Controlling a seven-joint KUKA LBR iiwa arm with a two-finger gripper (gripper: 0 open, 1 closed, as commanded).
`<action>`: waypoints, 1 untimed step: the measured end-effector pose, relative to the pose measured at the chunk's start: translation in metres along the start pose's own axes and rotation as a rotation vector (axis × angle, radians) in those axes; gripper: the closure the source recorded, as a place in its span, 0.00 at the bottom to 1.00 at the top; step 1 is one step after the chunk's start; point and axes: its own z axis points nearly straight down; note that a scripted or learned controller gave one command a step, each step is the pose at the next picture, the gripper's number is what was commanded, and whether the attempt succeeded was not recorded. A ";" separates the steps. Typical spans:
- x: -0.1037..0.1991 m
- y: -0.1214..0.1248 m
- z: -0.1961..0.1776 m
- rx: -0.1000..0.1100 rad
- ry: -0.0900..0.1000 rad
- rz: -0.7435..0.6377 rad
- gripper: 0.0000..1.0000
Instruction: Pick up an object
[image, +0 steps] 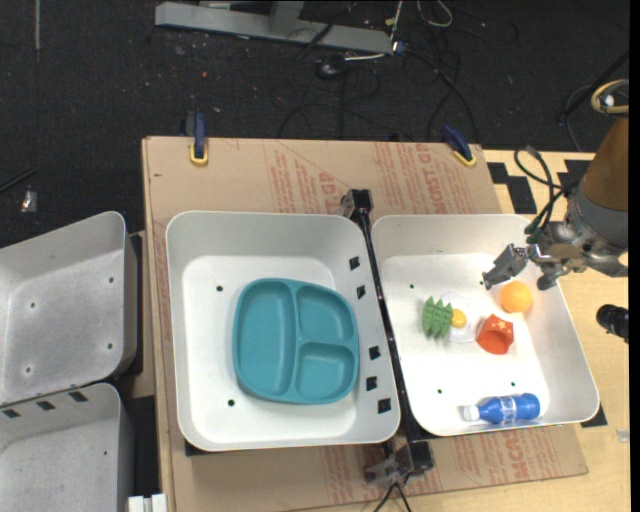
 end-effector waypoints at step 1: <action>-0.006 0.001 0.062 0.002 0.000 0.002 0.00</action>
